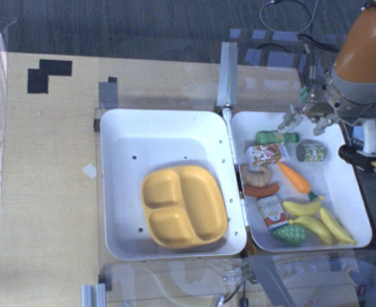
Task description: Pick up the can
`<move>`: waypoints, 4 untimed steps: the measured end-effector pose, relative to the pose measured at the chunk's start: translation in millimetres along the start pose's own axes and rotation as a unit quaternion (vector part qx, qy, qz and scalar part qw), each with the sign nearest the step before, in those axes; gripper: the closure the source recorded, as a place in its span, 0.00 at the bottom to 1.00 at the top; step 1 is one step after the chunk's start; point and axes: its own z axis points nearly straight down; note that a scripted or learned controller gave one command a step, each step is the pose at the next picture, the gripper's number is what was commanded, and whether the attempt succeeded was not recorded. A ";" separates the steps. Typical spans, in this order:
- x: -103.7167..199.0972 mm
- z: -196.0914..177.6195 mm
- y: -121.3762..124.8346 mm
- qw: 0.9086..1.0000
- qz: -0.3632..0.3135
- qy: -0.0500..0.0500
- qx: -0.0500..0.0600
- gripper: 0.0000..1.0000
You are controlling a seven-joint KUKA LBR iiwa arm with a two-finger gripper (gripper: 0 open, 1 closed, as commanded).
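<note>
A small green-labelled metal can lies on its side near the back of the right white bin, long axis running left to right, one round end facing right. The two-finger gripper hovers just behind it, fingers spread, holding nothing.

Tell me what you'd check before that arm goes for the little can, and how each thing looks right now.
1. Can in view in the right bin: ok.
2. Can lies on its side, top facing the camera: ok, but may roll.
3. Room around it: carrot and green bottle lie apart from it: ok.
4. Gripper above the can: not ok, it hangs over the bin's far edge.
5. Gripper carrying nothing: ok.
</note>
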 end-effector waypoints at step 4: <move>-88.5 140.1 7.4 0.989 0.146 0.001 -0.005 1.00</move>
